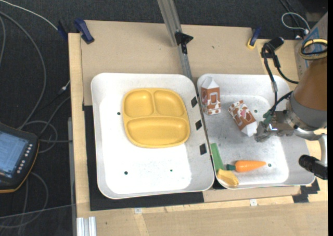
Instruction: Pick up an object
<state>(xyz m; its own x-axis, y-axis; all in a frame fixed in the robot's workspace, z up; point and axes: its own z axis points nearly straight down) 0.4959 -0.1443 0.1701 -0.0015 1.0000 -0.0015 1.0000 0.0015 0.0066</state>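
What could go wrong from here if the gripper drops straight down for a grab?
1. The gripper sits at the edge of the tilted carton, so closing there may nudge it instead of clamping it.
2. The carrot lies apart toward the near rim of the right bin and, being round, could roll away.
3. A pushed carton could knock the upright carton.

Arm (315, 89) cropped at right edge

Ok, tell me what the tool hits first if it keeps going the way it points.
Probably the tilted brown-and-white carton: the tool points left across the right bin, close beside it. Their relative height is unclear from above.
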